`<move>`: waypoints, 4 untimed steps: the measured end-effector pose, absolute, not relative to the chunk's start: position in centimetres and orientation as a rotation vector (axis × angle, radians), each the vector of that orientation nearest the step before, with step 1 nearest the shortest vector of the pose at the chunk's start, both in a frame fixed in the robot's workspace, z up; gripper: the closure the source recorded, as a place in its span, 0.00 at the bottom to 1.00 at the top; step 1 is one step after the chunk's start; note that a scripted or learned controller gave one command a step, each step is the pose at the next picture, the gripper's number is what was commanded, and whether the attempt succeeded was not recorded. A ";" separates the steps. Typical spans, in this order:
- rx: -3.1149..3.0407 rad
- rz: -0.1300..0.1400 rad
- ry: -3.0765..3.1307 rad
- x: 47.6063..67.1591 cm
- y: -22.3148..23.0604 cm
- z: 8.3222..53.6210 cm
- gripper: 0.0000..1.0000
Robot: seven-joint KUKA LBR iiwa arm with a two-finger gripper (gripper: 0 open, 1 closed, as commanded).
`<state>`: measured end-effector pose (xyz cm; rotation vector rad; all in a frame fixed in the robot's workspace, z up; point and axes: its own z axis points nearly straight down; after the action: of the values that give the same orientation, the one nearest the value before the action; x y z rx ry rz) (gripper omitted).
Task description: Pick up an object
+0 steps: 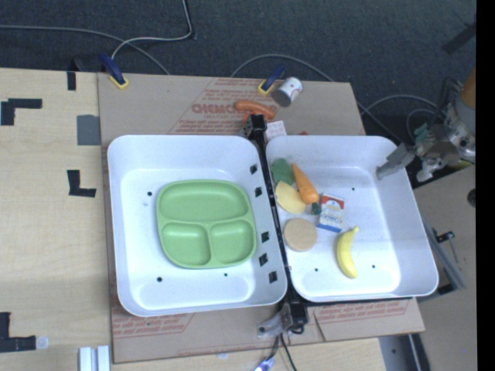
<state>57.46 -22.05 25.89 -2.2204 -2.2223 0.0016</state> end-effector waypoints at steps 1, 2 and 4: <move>-2.217 0.002 -2.222 50.4 -11.4 20.6 0.00; -2.226 -0.006 -2.226 52.0 -13.9 8.9 0.00; -2.227 -0.004 -2.227 48.6 -13.4 9.6 1.00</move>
<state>48.59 -13.36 9.63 -2.2266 -2.2268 -0.0035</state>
